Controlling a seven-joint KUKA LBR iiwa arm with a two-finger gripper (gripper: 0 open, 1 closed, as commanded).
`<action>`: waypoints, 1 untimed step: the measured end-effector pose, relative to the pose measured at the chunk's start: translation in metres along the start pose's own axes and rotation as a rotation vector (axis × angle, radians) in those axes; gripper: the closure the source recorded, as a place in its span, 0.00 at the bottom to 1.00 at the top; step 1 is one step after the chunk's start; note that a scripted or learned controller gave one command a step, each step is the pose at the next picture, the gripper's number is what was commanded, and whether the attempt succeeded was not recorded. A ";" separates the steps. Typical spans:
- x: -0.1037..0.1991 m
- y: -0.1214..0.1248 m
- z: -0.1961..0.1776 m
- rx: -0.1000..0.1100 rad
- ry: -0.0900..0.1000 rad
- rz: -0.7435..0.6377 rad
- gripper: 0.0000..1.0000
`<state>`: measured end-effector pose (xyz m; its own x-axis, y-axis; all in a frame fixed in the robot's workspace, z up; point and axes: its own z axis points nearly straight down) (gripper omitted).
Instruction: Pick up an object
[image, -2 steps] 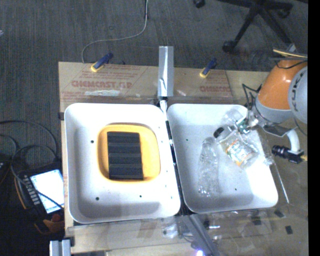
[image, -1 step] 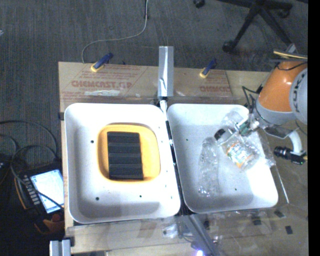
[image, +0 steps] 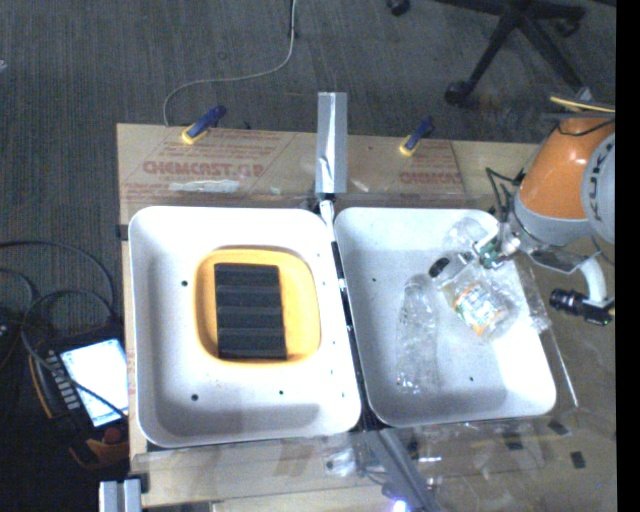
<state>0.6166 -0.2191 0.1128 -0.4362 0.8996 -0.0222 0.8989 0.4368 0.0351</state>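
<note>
My gripper (image: 478, 262) hangs low over the back right part of the right bin (image: 380, 250), reaching in from the right under the orange band of the arm (image: 562, 178). Right below and in front of it lies a crumpled clear plastic packet with orange and yellow contents (image: 482, 306). The gripper is over the packet's rear edge, and whether they touch is unclear. A clear plastic bottle (image: 417, 332) lies lengthwise to the left of the packet, apart from the gripper.
The left bin (image: 160, 300) holds a yellow dish (image: 205, 300) with a black ridged block (image: 249, 311) lying in it. A metal post (image: 331, 140) stands behind the seam between the bins. Cables and a tablet (image: 92, 380) lie on the floor at left.
</note>
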 end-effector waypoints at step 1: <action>0.066 0.023 -0.085 0.029 0.025 -0.256 1.00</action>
